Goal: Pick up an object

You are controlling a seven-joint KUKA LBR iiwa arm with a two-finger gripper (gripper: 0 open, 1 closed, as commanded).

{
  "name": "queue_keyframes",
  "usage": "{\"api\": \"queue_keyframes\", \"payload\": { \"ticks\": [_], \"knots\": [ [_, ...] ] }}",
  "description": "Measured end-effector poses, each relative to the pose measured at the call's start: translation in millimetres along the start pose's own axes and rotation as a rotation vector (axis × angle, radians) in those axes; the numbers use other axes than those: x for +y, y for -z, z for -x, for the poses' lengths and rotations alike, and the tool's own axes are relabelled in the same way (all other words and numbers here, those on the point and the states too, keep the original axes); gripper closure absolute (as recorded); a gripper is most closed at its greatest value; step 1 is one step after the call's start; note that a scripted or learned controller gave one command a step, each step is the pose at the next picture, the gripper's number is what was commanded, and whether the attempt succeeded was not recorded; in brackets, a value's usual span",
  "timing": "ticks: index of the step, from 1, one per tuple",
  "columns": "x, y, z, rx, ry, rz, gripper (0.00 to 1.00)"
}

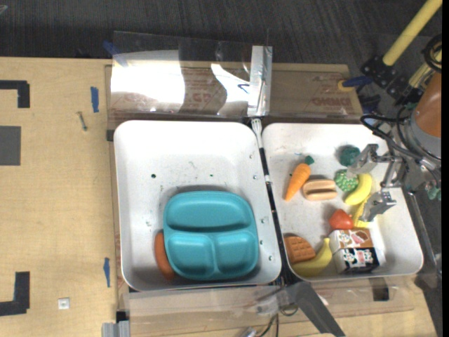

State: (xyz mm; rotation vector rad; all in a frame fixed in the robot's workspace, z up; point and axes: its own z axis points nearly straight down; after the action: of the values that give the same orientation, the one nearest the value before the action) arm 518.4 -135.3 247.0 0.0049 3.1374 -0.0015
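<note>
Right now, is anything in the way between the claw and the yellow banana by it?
No, nothing visible. The claw is right over the upper banana, at the right bin's right side. But broccoli and a tomato crowd close beside it.

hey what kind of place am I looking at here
Most likely a robot lab's grasping test bench, not a kitchen: two white bins sit on a taped cardboard-covered bench, toy food like a carrot fills one, and a robot gripper reaches in.
</note>
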Motion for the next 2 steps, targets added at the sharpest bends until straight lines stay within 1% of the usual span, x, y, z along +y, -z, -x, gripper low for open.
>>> {"api": "queue_keyframes", "payload": {
  "ticks": [1, 2],
  "knots": [
    [40.5, -155.4, 18.2, -0.002, 0.299, 0.001, 0.00],
    [34.6, -159.0, 100.7, -0.006, 0.121, 0.001, 0.00]
  ]
}}
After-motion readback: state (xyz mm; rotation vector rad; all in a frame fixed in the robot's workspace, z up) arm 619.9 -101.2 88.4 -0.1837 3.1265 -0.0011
